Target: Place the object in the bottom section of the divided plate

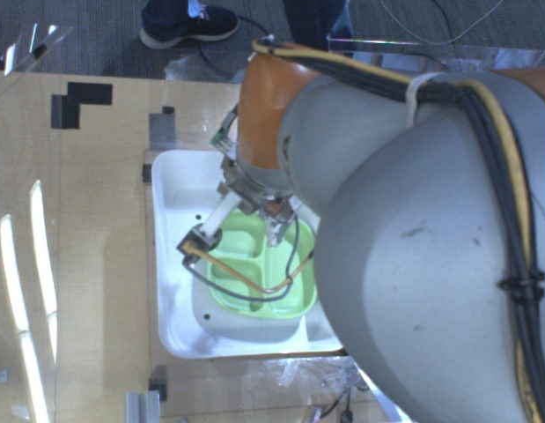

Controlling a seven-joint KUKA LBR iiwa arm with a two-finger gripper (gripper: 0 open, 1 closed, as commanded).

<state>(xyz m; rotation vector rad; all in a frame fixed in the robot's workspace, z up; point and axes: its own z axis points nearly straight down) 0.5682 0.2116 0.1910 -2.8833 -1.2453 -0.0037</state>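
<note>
1. Tool. The gripper hangs directly over the divided plate, below the arm's orange band. We cannot tell how far it is open, nor whether it has hold of anything; the wrist hides the working end.

2. Task's thing. We cannot locate the object: the grey arm hides the right part of the plate and bin. It may be at the tool or under that cover. We therefore make no finding on its weight, stiffness or best place to grip.

3. Plate. It is light green, looks like glossy moulded plastic, and has rounded corners and low raised ridges between its sections. It lies flat in the white bin, towards the lower end. We judge it light, stiff and slick, so it may slide if pushed. The bottom section appears to be the part nearest the lower rim.

4. Surroundings. The bin is smooth, shallow and white, with rounded walls. The bench is pale, wood-toned board.
</note>
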